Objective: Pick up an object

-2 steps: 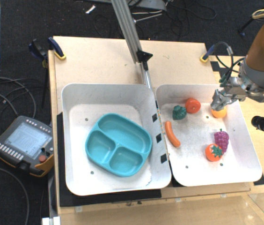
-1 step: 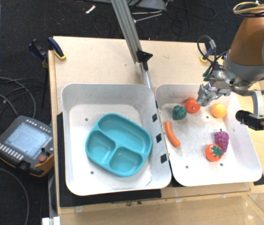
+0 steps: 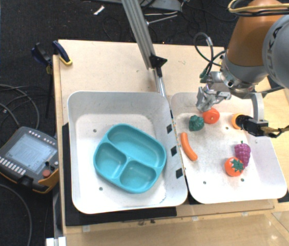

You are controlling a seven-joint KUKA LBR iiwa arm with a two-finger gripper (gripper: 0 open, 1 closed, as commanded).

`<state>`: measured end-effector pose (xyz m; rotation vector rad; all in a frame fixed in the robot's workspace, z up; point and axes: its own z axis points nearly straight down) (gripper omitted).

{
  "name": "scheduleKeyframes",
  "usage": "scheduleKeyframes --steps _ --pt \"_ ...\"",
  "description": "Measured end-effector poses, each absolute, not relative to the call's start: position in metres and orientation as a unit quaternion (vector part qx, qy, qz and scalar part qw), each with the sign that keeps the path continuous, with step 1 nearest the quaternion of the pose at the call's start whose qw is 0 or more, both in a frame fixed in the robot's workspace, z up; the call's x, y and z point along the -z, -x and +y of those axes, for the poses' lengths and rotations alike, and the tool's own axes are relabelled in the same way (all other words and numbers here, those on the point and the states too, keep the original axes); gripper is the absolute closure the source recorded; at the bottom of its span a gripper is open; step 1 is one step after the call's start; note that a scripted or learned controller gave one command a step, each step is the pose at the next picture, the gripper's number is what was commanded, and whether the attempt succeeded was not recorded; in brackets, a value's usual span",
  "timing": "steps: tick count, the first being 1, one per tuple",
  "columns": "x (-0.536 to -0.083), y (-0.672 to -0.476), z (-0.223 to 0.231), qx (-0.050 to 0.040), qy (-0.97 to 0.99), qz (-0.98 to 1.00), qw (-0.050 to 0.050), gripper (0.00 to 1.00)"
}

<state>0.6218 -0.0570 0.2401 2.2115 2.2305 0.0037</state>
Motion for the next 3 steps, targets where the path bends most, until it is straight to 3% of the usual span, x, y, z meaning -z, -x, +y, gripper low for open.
scheduleKeyframes --steps 3 --pt "-0.256 -0.636 0.098 -0.0014 -0.704 0.71 0.0 1.0"
